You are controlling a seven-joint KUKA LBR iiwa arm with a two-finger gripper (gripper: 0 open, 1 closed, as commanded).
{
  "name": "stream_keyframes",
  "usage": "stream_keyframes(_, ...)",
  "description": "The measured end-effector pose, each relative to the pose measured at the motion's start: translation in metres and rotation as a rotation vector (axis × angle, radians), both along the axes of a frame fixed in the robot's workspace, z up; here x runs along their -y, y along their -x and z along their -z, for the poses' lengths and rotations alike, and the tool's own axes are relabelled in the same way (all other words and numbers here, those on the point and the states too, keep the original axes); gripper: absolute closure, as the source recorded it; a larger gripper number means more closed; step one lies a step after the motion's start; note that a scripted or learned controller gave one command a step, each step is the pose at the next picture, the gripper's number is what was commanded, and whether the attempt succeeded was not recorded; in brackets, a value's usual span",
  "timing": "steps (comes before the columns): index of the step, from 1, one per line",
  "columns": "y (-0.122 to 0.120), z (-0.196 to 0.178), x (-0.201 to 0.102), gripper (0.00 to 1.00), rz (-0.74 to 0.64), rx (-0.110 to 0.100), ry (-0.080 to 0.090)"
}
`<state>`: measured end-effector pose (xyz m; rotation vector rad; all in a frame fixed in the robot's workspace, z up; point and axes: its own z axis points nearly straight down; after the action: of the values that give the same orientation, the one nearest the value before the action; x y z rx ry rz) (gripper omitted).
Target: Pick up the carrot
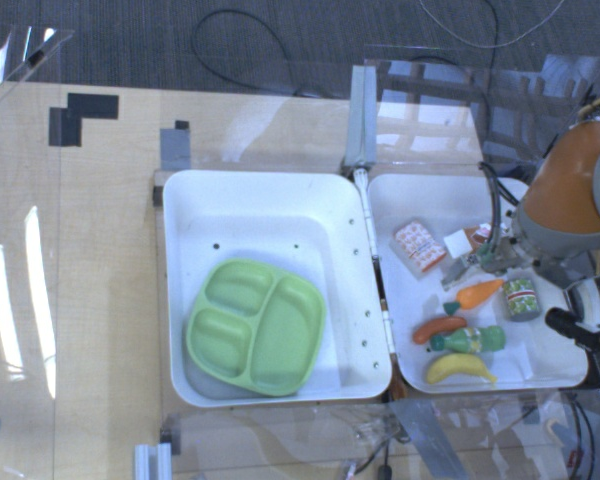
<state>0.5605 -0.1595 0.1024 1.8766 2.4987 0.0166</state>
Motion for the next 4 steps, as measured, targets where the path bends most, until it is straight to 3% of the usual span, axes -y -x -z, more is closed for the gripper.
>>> stream_keyframes(1, 0.046, 0.013, -0.002, 0.0, -0.096, -0.006, 0.002)
stream_keyframes(2, 0.069, 0.013, 0.037, 0.0, 0.069, -0.007, -0.001)
stream_keyframes(3, 0.072, -0.013, 0.041, 0.0, 0.561, -0.014, -0.007)
stream_keyframes(4, 0.071, 0.012, 0.031, 0.0, 0.353, -0.01, -0.004)
